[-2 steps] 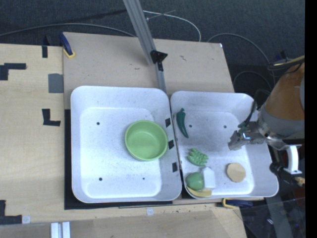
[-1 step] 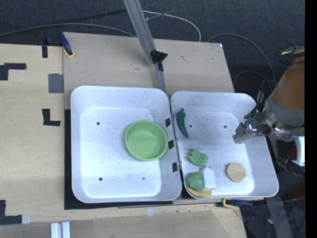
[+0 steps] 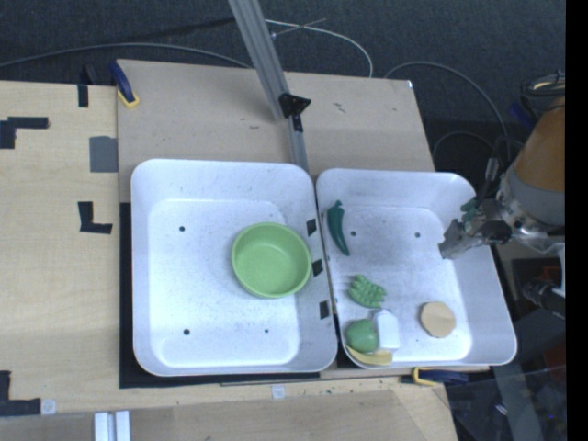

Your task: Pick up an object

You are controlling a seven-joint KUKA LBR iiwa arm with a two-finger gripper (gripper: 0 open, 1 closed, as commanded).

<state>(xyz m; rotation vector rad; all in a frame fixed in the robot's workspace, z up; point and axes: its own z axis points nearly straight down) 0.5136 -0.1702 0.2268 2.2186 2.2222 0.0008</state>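
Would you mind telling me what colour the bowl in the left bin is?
The bowl is light green, plain with no pattern, seen clearly in the camera view.

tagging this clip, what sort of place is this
Most likely a robotics lab bench set up for grasping trials: two shallow white bins side by side hold toy items such as a green bowl and a green pepper, and a robot arm reaches in.

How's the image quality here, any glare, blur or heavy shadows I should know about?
Camera view: lighting is soft and even, with faint shadows under the round green plastic bowl in the left white bin; no strong glare on the bins; the image is slightly grainy; the grey gripper at the right bin's edge looks blurred.
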